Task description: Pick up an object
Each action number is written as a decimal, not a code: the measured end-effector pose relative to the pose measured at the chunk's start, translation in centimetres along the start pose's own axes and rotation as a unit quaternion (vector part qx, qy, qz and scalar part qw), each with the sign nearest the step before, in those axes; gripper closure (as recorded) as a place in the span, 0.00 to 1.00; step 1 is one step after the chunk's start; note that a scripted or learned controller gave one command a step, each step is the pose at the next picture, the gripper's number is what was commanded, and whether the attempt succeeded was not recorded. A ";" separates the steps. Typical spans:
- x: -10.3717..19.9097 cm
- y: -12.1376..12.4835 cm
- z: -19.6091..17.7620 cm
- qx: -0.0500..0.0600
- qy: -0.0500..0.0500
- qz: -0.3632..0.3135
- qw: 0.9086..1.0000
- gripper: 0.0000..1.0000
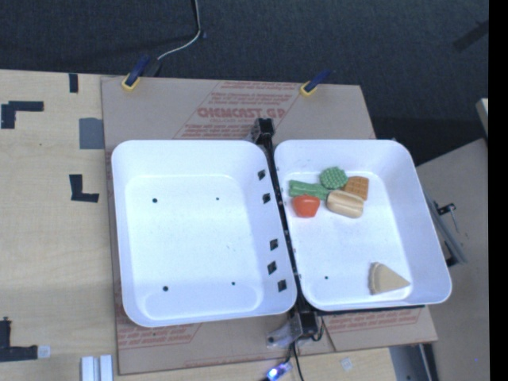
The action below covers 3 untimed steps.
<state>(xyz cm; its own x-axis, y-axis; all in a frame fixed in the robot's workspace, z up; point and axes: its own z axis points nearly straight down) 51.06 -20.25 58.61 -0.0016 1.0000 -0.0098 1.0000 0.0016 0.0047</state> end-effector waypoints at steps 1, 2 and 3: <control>0.0 0.1 -1.0 0.000 -0.001 0.000 1.000 1.00; -2.2 2.1 8.2 0.007 0.005 0.002 1.000 1.00; -2.1 -2.9 6.2 0.001 0.004 0.001 1.000 1.00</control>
<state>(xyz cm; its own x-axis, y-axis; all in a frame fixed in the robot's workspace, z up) 48.21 -22.39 52.38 0.0006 1.0000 -0.0013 1.0000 -0.0006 0.0018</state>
